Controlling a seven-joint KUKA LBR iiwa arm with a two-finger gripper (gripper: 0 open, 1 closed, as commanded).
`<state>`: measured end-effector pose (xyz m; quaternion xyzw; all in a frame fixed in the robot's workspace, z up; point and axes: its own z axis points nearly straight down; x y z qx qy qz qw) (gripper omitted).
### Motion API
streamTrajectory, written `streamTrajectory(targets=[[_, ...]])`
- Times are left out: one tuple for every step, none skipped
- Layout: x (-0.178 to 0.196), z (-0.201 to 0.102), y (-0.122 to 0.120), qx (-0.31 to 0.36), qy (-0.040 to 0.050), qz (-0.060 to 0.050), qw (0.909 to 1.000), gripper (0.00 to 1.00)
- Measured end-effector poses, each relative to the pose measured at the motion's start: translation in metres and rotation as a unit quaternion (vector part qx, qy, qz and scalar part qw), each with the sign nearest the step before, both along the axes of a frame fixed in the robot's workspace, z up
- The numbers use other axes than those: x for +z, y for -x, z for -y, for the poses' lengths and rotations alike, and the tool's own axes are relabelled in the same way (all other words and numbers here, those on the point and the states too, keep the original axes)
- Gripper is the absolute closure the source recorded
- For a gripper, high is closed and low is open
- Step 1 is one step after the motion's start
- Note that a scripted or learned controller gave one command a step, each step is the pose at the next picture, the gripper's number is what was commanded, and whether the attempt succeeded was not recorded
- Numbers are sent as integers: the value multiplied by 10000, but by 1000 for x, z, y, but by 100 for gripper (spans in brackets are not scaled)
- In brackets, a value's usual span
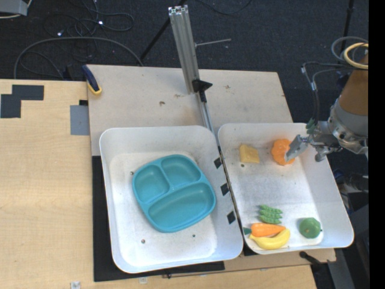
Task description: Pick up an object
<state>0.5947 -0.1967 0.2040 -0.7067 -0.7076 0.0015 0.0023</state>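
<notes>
We see the tool (pixel 299 147) low over the right bin (pixel 337 209), one finger touching or just beside the orange piece (pixel 278 151) near the bin's far edge. We cannot tell how far open the tool is, nor whether the orange piece sits between its fingers; the fingers look small and dark against the bin from here, so we would not call it held.

The risk, as we judge it, is a glancing contact: if the tool closes at the side of the orange piece and not around it, the piece may roll or be pushed toward the yellow block (pixel 249 154) lying near it on the left. The bin wall just beyond could also catch a finger.

The right bin also holds a cluster at its near edge: a green pod (pixel 270 213), a carrot (pixel 266 229) and a banana (pixel 271 240) touching one another, with a green ball (pixel 310 227) just beside them. The left bin (pixel 120 233) holds a blue divided plate (pixel 174 192), with nothing in its compartments.
</notes>
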Motion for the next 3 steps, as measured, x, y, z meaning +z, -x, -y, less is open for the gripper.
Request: streamTrajectory(targets=[[-44, -2, -2, 0, -1, -7, 10000, 0], [-104, 1, 6, -7, -3, -8, 10000, 0], [-91, 2, 5, -11, 1, 4, 10000, 100]])
